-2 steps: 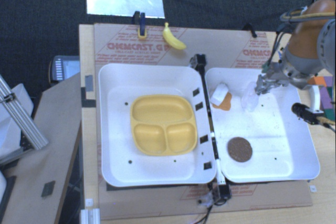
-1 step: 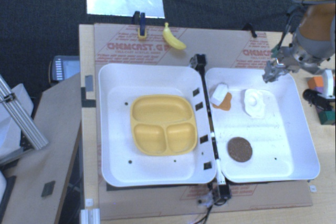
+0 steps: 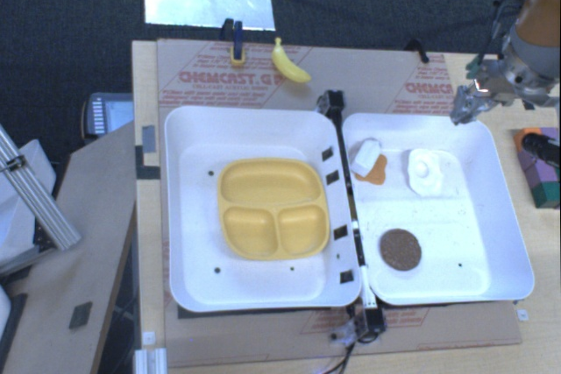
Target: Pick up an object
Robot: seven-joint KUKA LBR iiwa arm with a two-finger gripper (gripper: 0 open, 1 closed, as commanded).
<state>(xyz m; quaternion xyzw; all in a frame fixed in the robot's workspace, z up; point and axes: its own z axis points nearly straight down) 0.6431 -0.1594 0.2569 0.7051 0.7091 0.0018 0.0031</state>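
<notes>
Brown round patty (image 3: 401, 249) near in right bin (image 3: 500, 215), white fried egg (image 3: 425, 172) farther back, yellow divided plate (image 3: 268, 208) in left bin (image 3: 188, 188), gripper (image 3: 463, 109) over right bin's far right corner, finger state impossible to tell.

Yellow tray (image 3: 267, 208) in left bin (image 3: 188, 188); arm (image 3: 526, 48) above right.

red "chemcast" lettering stands on the brown protective sheet (image 3: 368, 70) under the bins, printed twice, both to the left of the gripper (image 3: 465, 105).
</notes>
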